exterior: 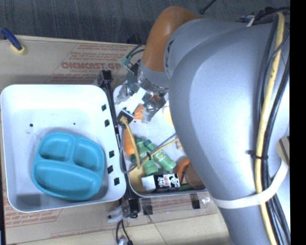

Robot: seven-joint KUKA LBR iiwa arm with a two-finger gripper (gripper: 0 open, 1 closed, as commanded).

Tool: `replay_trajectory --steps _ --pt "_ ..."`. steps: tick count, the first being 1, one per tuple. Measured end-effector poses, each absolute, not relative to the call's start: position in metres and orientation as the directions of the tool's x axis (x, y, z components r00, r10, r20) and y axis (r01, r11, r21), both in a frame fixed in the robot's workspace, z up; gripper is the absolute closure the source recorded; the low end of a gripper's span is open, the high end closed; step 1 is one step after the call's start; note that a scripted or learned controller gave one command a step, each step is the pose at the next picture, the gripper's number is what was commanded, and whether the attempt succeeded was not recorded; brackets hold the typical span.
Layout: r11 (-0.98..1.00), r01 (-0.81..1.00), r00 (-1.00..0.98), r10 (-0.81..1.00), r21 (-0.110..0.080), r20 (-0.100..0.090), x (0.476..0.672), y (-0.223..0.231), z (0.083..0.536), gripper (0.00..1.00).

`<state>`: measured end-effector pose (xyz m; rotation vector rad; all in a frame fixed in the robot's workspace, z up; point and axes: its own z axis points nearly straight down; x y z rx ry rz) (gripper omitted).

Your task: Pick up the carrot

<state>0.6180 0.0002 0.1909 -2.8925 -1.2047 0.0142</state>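
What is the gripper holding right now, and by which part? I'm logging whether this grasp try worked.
It cannot be told. The gripper hangs over the right bin, above the carrot, and nothing visibly sits in it.

The tray (pixel 69 166) is turquoise blue in a white bin (pixel 20 106); the carrot (pixel 128 142) is orange beside green toys (pixel 155 157). A carton (pixel 163 181) shows a black-and-white cow pattern. The arm (pixel 229 96) is grey with an orange band (pixel 160 32), over brown cardboard (pixel 66 60) with red print.
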Motion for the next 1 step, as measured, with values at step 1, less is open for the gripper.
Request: replay_trajectory --steps 1 --pt "-0.617 0.787 0.617 0.787 -0.011 -0.005 0.524 0.0127 0.1904 0.0"
